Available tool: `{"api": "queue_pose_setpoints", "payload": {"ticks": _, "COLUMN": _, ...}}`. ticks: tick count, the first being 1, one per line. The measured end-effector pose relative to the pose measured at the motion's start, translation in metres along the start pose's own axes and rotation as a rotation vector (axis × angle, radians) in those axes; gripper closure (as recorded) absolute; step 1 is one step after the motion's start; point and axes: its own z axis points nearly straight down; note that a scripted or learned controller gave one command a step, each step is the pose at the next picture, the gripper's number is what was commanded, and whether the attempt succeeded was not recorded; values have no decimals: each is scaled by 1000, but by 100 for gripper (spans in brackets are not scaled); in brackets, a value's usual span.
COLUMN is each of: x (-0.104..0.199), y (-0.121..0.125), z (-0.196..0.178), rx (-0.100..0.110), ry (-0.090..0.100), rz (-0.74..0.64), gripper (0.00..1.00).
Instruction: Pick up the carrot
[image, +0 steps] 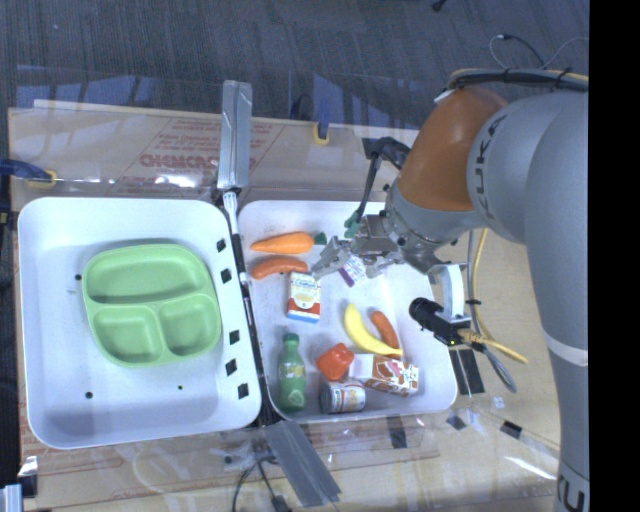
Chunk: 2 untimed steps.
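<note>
I see the gripper (345, 262) hanging over the right bin (436, 395), in its far half, with its fingers spread apart and nothing between them; released, as far as I can judge from this slanted view. The carrot (283, 243) lies just to the left of the fingertips, near the bin's far-left corner, lengthwise left to right with its green stub toward the gripper. Close on its near side lies a second orange piece, a sausage-like item (279, 266), roughly parallel and almost touching. Nearer still stands a small juice carton (304, 297), and to the right of that a banana (366, 335) with a small red-orange piece (384, 327) against it. Along the near wall: a green bottle (291, 372), a red pepper-like item (336, 361), a tin (345, 398) and a flat carton (389, 374). The left bin (40, 300) holds a green divided tray (152, 303). My reading: this is the approach step, nothing grasped yet, and the gripper sits a little right of and nearer than the target. Next move calls for a shift left and slightly far so the fingers straddle the carrot across its narrow width, then a descent and closure. Risk I note: the sausage-like item lies so close that a finger could land on it or pinch both; the bin's far wall leaves little room on the other side
</note>
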Motion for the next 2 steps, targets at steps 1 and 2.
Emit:
{"api": "queue_pose_setpoints", "payload": {"ticks": 1, "x": 26, "y": 84, "z": 2, "rx": -3, "ry": -1, "rz": -71, "gripper": 0}}
{"api": "queue_pose_setpoints", "payload": {"ticks": 2, "x": 26, "y": 90, "z": -5, "rx": -5, "ry": -3, "rz": -294, "gripper": 0}}
